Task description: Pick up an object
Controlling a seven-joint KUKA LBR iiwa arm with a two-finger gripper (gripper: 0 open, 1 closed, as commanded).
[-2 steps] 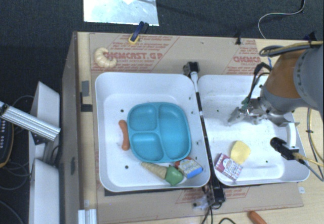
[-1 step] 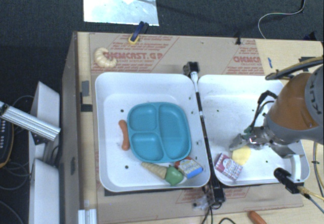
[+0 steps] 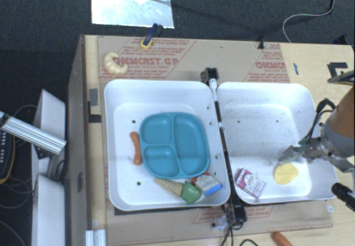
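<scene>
While my gripper (image 3: pixel 302 153) hangs low over the right bin (image 3: pixel 266 95), I cannot tell how it is set. Just beside it lies a yellow disc (image 3: pixel 286 173), flat on the bin floor near the front wall. I judge it light, fairly stiff and smooth, so I'd pinch it across its edges. A red-and-white packet (image 3: pixel 250 183) sits nearby to its left.

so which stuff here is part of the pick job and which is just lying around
Likely in play:
- gripper, low in the right bin
- yellow object just beside it
- red and white packet, same bin

Just lying about:
- blue divided plate in the left bin
- orange sausage
- cone, green block
- curled pale thing on the cardboard
</scene>
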